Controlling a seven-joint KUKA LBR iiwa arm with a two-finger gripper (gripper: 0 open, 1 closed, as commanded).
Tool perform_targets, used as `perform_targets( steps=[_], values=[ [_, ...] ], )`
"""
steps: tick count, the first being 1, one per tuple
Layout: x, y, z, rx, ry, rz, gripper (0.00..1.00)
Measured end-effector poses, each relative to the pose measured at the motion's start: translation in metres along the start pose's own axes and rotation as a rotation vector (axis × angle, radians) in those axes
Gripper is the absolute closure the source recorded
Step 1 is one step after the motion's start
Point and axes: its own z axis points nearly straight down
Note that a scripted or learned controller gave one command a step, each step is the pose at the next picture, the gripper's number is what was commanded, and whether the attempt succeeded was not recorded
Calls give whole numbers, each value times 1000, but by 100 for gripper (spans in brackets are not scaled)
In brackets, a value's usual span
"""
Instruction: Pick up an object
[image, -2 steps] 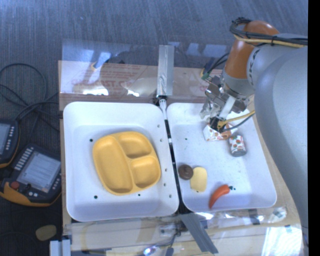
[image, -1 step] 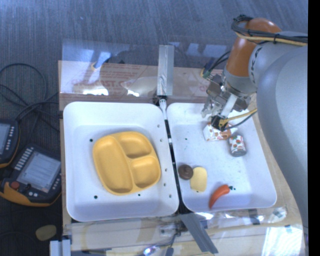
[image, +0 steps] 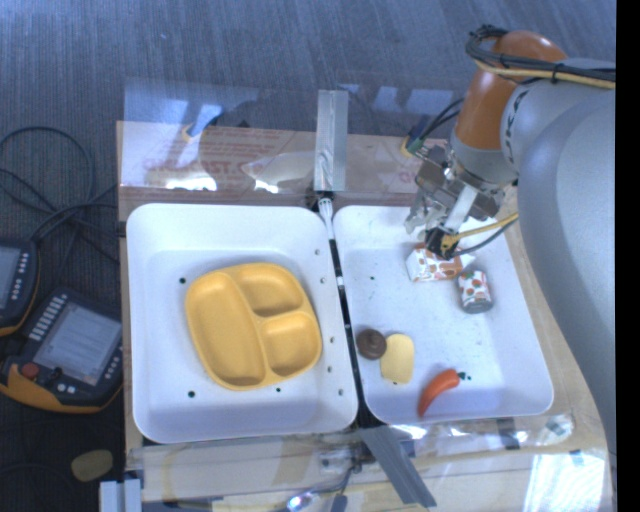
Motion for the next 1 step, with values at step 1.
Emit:
perform_targets(
  steps=[1],
  values=[
    [0,0,-8,2,-3,-1,100]
  ],
)
